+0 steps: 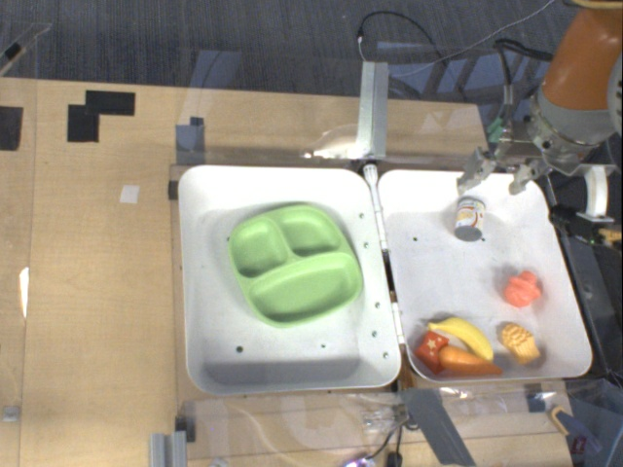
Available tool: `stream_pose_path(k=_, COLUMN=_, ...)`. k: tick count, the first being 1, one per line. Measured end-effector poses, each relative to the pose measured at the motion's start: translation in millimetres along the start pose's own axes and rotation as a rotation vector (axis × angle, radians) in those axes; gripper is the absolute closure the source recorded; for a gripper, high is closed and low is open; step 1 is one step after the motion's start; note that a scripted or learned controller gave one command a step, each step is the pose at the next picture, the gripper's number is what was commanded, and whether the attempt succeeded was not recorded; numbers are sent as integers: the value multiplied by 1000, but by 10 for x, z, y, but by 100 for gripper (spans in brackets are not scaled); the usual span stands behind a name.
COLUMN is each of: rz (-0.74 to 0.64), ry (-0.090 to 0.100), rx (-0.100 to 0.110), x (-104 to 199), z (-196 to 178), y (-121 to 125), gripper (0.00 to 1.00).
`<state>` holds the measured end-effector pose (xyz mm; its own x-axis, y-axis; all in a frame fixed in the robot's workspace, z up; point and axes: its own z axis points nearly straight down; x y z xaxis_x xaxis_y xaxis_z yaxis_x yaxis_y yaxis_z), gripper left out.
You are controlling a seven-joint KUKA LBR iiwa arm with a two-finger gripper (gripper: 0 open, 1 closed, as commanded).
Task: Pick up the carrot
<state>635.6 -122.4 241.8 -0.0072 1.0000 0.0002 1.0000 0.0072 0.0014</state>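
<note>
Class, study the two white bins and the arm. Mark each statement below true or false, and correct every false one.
1. The carrot lies in the right bin. True.
2. The green plate sits in the right bin. False: it is in the left bin.
3. The gripper holds the carrot. False: it is at the bin's far edge, apart from the carrot.
4. The banana lies beside the carrot. True.

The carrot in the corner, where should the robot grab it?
Probably from straight above, fingers across the carrot's narrow width near its middle. It lies flat along the right bin's near wall, with the banana touching behind and a red piece at its left end.
</note>
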Motion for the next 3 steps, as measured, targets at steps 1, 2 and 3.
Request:
stream_pose_path(k=1, rz=198, ry=-1, rx=-2, x=-50, z=-627, y=351, gripper=0)
stream_pose_path(k=2, rz=635, ry=-2, rx=-2, x=-675, z=-1426, y=127, gripper=0)
stream_pose_path(k=3, rz=611, ry=-1, rx=2, x=-571, z=-700, y=345, gripper=0)
